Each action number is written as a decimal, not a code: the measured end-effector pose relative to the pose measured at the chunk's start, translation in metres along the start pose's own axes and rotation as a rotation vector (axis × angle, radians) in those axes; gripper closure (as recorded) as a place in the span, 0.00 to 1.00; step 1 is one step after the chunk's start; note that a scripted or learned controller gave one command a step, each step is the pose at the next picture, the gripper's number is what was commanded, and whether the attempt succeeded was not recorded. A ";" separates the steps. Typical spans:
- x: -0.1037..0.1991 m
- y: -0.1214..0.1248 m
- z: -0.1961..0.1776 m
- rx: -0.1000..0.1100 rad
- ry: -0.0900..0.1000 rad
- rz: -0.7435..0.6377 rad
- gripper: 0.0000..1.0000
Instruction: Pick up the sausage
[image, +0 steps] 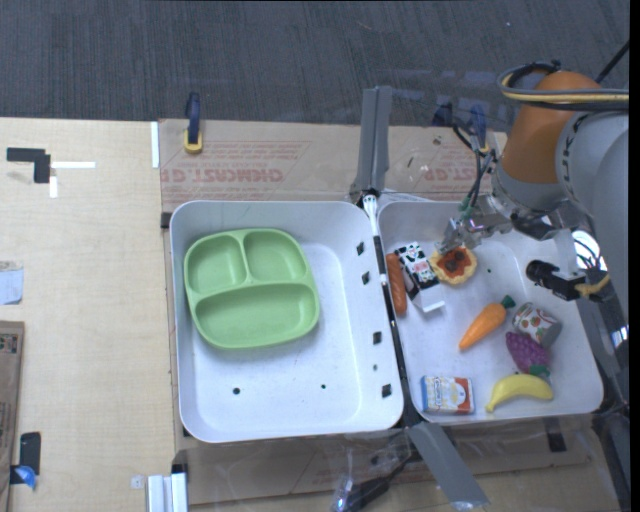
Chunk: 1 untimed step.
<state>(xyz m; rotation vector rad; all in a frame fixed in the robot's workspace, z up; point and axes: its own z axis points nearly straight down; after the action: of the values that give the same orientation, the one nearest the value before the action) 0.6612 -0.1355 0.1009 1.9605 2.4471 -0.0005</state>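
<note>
The sausage (397, 283) is a slim reddish-brown piece lying lengthwise against the left wall of the right bin (590, 395). My gripper (463, 232) hangs over the upper middle of that bin, to the right of the sausage and apart from it. It sits just above a round red-topped toy pastry (456, 265). A black-and-white patterned carton (418, 266) lies between the sausage and the pastry.
The right bin also holds a carrot (484, 325), a small printed can (535, 321), purple grapes (527, 351), a banana (520, 390) and a small box (447, 394). A green divided plate (251, 287) lies in the left bin (300, 400).
</note>
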 end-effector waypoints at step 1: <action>0.094 0.019 -0.088 0.008 0.003 0.176 1.00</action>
<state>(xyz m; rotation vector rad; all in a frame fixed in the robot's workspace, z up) 0.6591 -0.0389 0.1885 2.1732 2.2705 -0.0059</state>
